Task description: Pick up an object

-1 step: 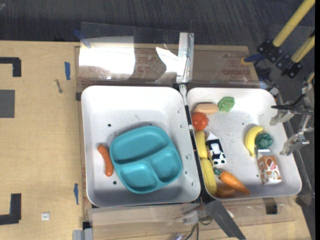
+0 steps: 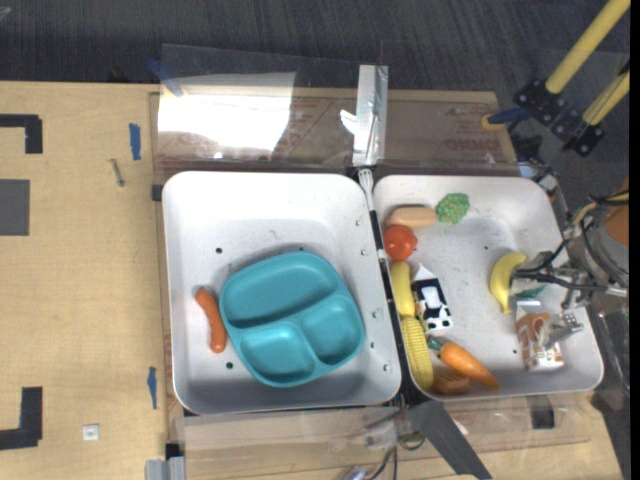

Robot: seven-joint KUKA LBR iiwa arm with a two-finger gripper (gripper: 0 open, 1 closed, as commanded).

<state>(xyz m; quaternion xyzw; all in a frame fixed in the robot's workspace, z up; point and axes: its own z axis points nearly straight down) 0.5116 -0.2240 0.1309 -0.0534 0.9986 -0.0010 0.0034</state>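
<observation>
Carrot (image 2: 466, 362) crowds the right bin's (image 2: 480, 218) near wall; my gripper (image 2: 545, 278) hovers beside the banana (image 2: 505, 277), grip state I cannot tell.

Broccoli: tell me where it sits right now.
The broccoli lies in the right bin, near its far rim, just right of the bread roll and above the tomato.

You get even overhead light; strong glare on clear sheet (image 2: 235, 118) behind bins; soft shadows under tray (image 2: 290, 316); right edge slightly blurred.
</observation>
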